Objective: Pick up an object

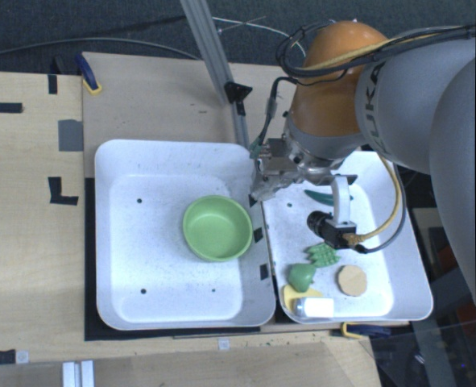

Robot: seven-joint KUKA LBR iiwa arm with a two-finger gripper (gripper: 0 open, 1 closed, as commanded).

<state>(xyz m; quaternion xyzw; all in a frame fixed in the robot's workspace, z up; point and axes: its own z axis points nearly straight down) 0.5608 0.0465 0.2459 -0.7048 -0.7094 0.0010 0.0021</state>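
Two shallow white bins sit side by side, the left bin point(125, 297) and the right bin point(399, 297), with the pincer point(263, 185) poised over the divide between them. To the pincer's left lies one green bowl point(217, 228), alone in its bin. Below and to the pincer's right sit one green leafy toy point(322, 254), one green rounded piece point(301, 276), one tan round disc point(352, 280), one white block point(318, 306) and one teal sliver point(318, 196).
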